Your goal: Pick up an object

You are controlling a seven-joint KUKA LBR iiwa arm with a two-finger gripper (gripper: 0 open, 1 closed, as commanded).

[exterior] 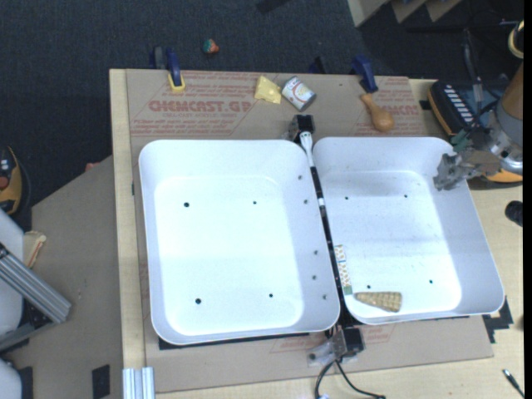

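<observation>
Nearest the camera, a tan textured piece [379, 300] lies at the near edge of the right bin [465, 223], close to the divider [320, 214]. Left bin [158, 223] beside it. My gripper [450, 173] hangs over the right bin's far right rim, well apart from the piece; whether it is apart or together I cannot tell. Risk: bin wall blocks a clean grasp. Far on the table [224, 106]: yellow wedge [268, 91], small can [298, 92].
</observation>
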